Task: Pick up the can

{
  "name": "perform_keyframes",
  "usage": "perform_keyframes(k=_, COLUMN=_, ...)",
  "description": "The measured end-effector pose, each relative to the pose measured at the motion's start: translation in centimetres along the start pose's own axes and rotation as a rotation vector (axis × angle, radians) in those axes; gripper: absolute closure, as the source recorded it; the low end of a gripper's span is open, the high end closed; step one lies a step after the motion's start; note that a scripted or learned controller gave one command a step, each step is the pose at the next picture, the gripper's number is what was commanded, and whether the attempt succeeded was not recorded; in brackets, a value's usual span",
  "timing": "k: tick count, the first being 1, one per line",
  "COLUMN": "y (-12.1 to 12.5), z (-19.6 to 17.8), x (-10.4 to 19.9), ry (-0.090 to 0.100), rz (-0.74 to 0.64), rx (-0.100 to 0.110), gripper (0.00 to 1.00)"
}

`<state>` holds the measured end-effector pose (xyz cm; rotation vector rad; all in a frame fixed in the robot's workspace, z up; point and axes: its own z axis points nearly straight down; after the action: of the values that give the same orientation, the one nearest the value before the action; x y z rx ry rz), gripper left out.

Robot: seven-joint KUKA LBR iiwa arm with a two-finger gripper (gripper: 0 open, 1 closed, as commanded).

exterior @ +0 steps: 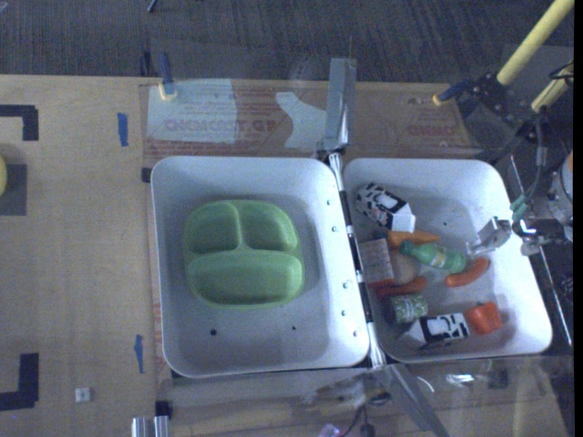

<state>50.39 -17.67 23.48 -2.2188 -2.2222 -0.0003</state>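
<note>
Tabletop (73, 244) stock: can (409, 308) lying low in right bin (524, 321) beside carton (439, 329), claw (490, 235) near bin's right wall above carrot (467, 272), empty, opening unclear; approach step, next move calls for reaching down-left.

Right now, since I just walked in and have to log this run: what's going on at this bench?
A robot arm reaches in from the right, its hand over the right bin's far side, near an orange carrot. The can lies further in, untouched, among cartons and toy food. Nothing sits between the hand's fingers. The left bin holds a green tray.
</note>
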Motion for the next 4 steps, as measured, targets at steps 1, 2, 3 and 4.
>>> perform_keyframes(k=1, y=5.7, z=7.5, x=0.3, ry=-0.001, rz=0.088, rx=0.000, gripper=0.00)
perform_keyframes(k=2, y=10.1, z=14.8, x=-1.8, ry=0.001, rz=0.234, rx=-0.004, gripper=0.00)
perform_keyframes(k=3, y=10.3, z=13.8, x=-1.7, ry=-0.001, rz=0.231, rx=-0.006, gripper=1.00)
perform_keyframes(k=4, y=10.2, z=13.8, x=-1.7, ry=-0.002, rz=0.231, rx=-0.006, gripper=0.00)
